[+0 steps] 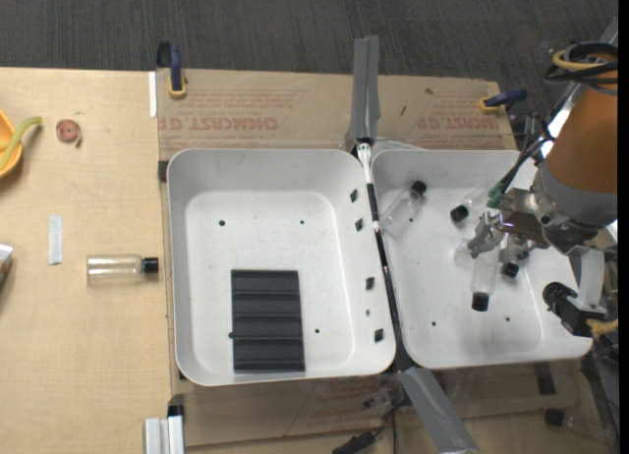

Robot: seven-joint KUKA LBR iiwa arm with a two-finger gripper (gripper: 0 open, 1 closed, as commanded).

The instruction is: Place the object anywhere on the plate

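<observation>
Clear vial (480, 280): small see-through cylinder with a black cap at its lower end, in the right bin (462, 354), towards the right of the floor. It lies just below the gripper (488, 236); can't tell whether they touch. Well apart from the plate (265, 321).

Gripper: bare metal, low over the right bin's floor. Can't tell from this angle whether it is spread or closed, or whether it has anything.

More in the right bin:
- second clear vial (401, 208), black cap up-right, near the left wall
- two small black-capped pieces (458, 213) and (509, 268) either side of the gripper; bodies too clear to make out

Plate: dark, matte, rectangular, ribbed in horizontal bands, flat on the floor of the left bin (177, 246), near its front wall.

Bins: shallow white plastic, rounded corners, speckled floors with a few small dark holes, edges touching down the middle. Both sit on brown printed cardboard (256, 113).

Arm: orange band (590, 138) above a grey wrist, cables looped around it.

Worktop (88, 344): light wood. On it, left of the bins, a larger clear bottle (116, 266) with a black cap lies on its side, and there is a small brown disc (67, 130).
</observation>
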